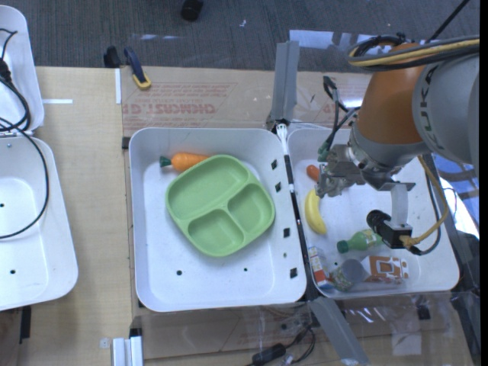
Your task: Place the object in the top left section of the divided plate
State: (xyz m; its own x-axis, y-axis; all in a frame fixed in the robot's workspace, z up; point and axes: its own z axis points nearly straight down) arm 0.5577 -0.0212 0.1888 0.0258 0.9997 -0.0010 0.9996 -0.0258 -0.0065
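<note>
Banana (314, 213) lies in the right bin (435, 280) just below my pincer (329, 187). Whether my pincer is apart or together, I cannot tell. Green divided plate (220, 204) sits in the left bin (152, 227).

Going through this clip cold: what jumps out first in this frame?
The green divided plate in the left bin stands out first, with a toy carrot lying just off its upper left rim. Next comes the big grey and orange arm reaching over the right bin, its gripper low above a banana. Below that sit a green bottle and a small carton.
</note>
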